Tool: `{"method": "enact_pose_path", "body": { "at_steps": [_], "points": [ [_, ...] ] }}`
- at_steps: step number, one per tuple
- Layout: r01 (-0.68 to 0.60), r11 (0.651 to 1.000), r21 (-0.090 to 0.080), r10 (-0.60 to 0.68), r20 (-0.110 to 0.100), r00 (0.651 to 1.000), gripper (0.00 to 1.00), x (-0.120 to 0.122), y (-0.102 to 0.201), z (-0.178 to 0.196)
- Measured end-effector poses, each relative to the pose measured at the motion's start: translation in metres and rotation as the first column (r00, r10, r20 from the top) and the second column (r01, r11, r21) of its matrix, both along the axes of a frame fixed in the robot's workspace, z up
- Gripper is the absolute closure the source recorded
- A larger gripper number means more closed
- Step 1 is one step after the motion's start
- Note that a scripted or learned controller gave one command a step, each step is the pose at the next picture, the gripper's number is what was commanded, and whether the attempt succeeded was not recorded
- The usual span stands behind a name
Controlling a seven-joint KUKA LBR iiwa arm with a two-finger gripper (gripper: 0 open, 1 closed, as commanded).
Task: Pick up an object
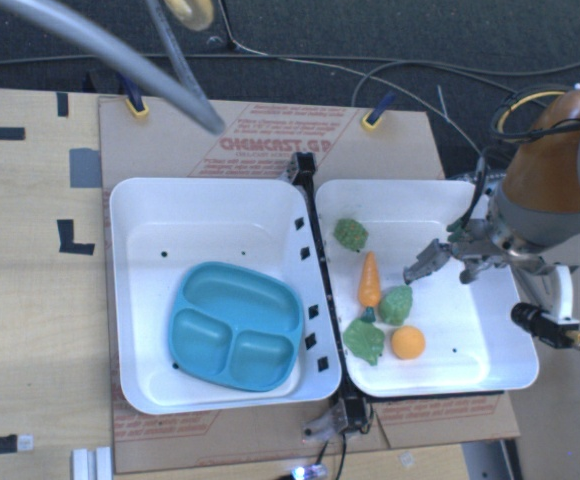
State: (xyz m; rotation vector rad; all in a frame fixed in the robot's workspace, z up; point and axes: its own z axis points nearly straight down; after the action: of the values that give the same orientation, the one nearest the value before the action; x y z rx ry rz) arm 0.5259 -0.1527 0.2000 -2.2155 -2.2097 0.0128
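A wooden bench [30, 268] bears brown cardboard [270, 133]; dark carpet [370, 18] lies behind.

This is a robotics lab or test cell — not a home or a kitchen. A grey industrial arm [540, 183] with an orange band reaches over a wooden bench [30, 268] marked with black tape patches. Two shallow white bins [130, 208] sit side by side on a printed cardboard sheet [270, 133] held by yellow clamps [135, 106]. Loose cables [410, 68] trail over a dark carpeted floor behind. The bin contents are play props — toy vegetables [370, 278] and a blue sectioned plastic tray [235, 323] — laid out for machine trials.
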Motion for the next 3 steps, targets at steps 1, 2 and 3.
{"method": "enact_pose_path", "body": {
  "at_steps": [1, 2, 3],
  "points": [
    [-0.004, 1.0, -0.002, 0.004, 0.013, 1.0, 0.0, 0.003, 0.0, 0.007],
    [-0.004, 1.0, -0.002, 0.004, 0.008, 1.0, 0.0, 0.005, 0.006, -0.056],
    [-0.003, 1.0, -0.004, 0.003, 0.01, 1.0, 0.0, 0.004, 0.006, -0.11]
  ]
}}
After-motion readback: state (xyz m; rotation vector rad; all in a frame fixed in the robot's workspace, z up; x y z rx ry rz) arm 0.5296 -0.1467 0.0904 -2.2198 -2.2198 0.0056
